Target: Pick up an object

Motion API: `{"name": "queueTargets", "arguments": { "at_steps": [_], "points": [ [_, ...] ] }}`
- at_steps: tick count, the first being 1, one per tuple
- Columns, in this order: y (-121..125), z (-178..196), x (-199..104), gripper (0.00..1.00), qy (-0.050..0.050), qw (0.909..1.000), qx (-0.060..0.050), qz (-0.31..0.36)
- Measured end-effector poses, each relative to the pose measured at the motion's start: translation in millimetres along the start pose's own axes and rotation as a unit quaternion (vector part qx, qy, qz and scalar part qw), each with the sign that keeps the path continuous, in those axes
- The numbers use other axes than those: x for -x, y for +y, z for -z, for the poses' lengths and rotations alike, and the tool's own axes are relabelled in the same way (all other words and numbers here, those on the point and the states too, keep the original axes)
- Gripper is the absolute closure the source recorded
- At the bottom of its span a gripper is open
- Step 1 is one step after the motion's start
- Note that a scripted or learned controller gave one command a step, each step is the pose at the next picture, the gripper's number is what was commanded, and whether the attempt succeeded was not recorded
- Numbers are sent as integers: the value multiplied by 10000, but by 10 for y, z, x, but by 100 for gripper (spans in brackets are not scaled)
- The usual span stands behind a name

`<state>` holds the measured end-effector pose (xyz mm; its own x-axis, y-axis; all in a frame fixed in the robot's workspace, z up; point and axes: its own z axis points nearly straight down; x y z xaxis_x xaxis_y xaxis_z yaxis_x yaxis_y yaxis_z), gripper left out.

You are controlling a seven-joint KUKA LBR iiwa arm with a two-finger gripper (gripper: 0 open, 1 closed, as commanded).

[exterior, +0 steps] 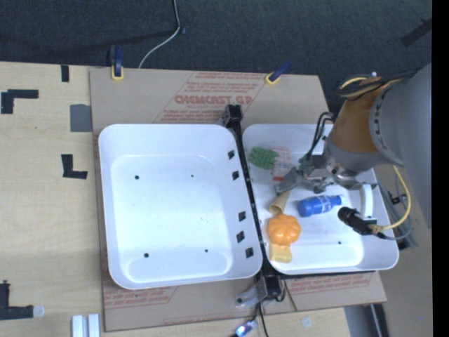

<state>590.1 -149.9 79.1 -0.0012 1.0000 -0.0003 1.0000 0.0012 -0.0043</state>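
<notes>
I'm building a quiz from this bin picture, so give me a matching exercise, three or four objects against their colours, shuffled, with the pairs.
All lie in the right white bin.

Things:
1. small plastic bottle
2. round pumpkin-shaped toy
3. leafy bumpy toy
4. small block below the pumpkin toy

Colours:
A. green
B. pale yellow
C. blue
D. orange

Pairs: 1-C, 2-D, 3-A, 4-B
</notes>
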Motion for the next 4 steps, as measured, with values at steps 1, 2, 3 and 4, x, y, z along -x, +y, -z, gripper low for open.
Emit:
{"name": "queueTargets", "arguments": {
  "at_steps": [1,2,3,4],
  "points": [
    [430,1395,-78,0,-18,9999,101,18],
    [200,1035,-730,0,9,10000,-3,20],
    [209,1145,-704,100,3,10000,7,11],
    [-111,1594,-1336,100,15,10000,27,34]
  ]
}}
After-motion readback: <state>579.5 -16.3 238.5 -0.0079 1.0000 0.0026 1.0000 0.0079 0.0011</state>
